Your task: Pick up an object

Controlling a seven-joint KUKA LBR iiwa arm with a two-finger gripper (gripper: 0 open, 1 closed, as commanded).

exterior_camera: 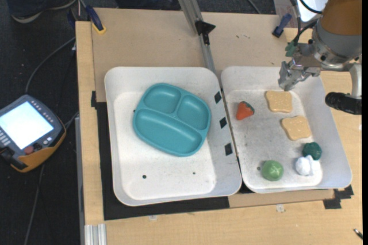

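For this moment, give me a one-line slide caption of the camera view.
Gripper hovers over the right bin near a tan biscuit; a teal divided plate sits in the left bin.

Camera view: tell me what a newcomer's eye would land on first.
The teal divided plate dominates the left bin. In the right bin, small food toys lie scattered: a red strawberry, two tan crackers, a green ball. The gripper hovers above that bin's far edge.
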